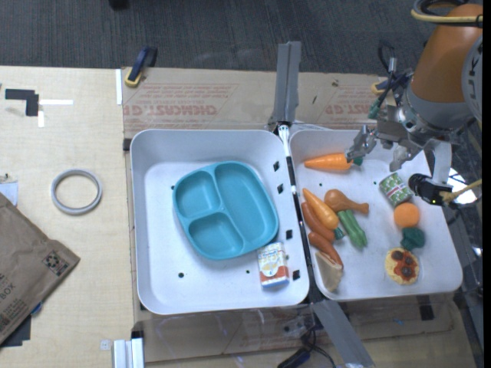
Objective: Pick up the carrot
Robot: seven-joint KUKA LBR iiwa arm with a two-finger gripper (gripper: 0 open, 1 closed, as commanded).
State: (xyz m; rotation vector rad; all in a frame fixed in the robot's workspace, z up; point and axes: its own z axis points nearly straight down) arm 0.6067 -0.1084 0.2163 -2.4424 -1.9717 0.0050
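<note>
Two white bins side by side; left bin (153, 228) with teal divided plate (225, 208) and small carton (273, 267) just right-below the plate. Right bin (445, 271) crowded with toy food. Grey-orange arm (449, 60) in from the right, over the bin's upper right corner. Gripper (381, 146) with fingers spread, left fingertip (358, 153) just beside the leafy end of the carrot (327, 162), nothing pinched. Carrot flat in upper left of right bin, tip pointing left. Below it: drumstick (344, 202), green pepper (353, 227), orange (406, 215), mini pizza (402, 265).
</note>
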